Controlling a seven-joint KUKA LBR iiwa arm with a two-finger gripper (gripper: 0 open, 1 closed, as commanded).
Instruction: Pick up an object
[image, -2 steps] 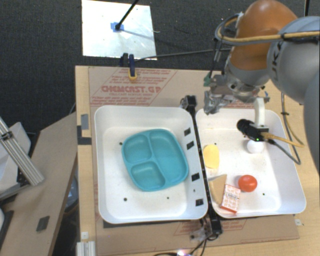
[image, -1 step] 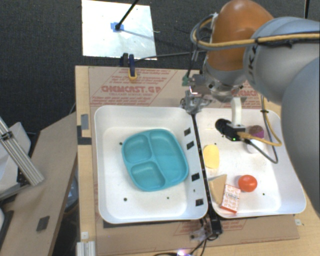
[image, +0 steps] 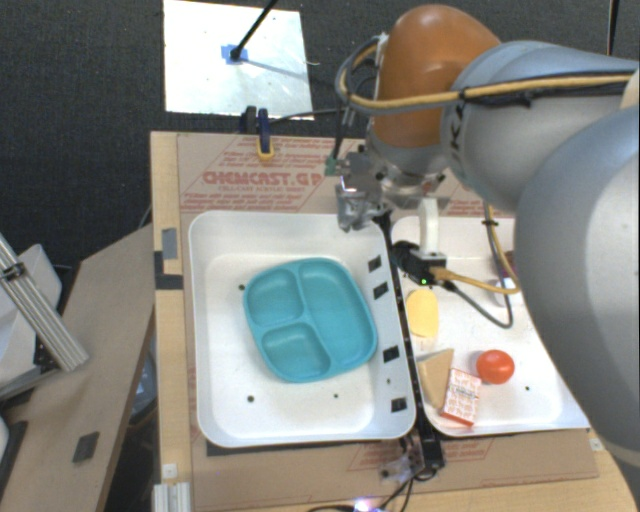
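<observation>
The claw (image: 352, 212) hangs over the far end of the divider between the two bins; whether it is apart or together cannot be told from this slant, and nothing appears held. In the left bin (image: 215, 300) lies a teal tray (image: 308, 318). The right bin (image: 545, 395) holds a yellow piece (image: 423, 313), a tan wedge (image: 436, 375), a red-and-white packet (image: 462, 394) and a tomato (image: 495, 366). The step is probably the approach; next it must pick one object and descend.

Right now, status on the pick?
Gripper above the bins' divider, near the back. Nothing seen held. Yellow oval block, red ball lie in right bin. Teal divided tray in left bin.
</observation>
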